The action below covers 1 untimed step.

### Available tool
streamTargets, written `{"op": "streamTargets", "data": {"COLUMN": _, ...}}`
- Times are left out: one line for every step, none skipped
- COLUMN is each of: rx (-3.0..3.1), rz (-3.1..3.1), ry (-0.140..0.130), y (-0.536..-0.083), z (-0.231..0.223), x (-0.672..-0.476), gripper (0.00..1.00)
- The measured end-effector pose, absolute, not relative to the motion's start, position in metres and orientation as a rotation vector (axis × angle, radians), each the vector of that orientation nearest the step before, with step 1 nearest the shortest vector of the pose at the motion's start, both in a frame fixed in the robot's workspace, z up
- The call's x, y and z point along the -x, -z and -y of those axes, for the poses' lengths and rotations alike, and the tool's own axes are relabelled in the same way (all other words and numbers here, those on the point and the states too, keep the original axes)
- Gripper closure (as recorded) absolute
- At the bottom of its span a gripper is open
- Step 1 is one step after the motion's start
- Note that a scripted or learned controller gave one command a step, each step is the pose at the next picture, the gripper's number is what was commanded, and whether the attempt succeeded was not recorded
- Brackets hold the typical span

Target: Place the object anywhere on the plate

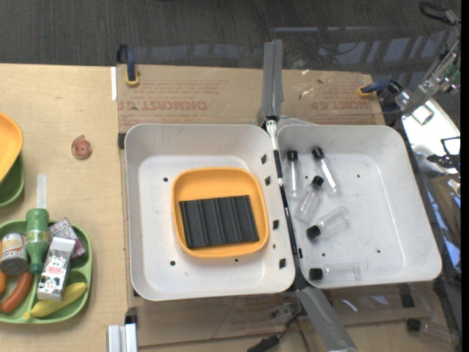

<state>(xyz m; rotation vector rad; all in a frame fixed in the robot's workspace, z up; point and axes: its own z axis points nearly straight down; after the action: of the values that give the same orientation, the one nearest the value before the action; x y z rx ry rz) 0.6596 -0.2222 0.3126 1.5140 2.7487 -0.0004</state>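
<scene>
Nearest us, in the right bin [418, 218], a clear vial [335, 273] with a black cap lies against the front wall, where a loose cylinder would roll to rest. A little farther in are four more vials: one on its side [327, 222], one slanted [310, 198], and two [292, 171] [323, 169] lying with their caps towards the far wall. They are scattered, not lined up, so we take them for stock tipped in for picking, and one of them for the task's object. None is on the plate yet.

In the left bin [146, 218], level with the vials, the orange plate [220, 182] sits about in the middle, flat and square to the walls, which leaves room all round it for a drop from above. A dark ribbed slab [220, 221] already covers most of its floor. We judge a vial set there could settle in a groove instead of rolling off.

Of the hand we cannot tell whether it is released or clenched, nor whether it touches anything. The vials lie on the side the arm reaches in from, with the plate beyond them.

Left of the bins, on the surface [58, 108], stands a green tray of toy food [44, 270].
</scene>
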Motion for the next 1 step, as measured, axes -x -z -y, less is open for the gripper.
{"op": "streamTargets", "data": {"rx": -1.274, "rz": -2.868, "ry": 0.0, "y": -0.3966, "z": 0.2221, "x": -0.6597, "gripper": 1.0}}
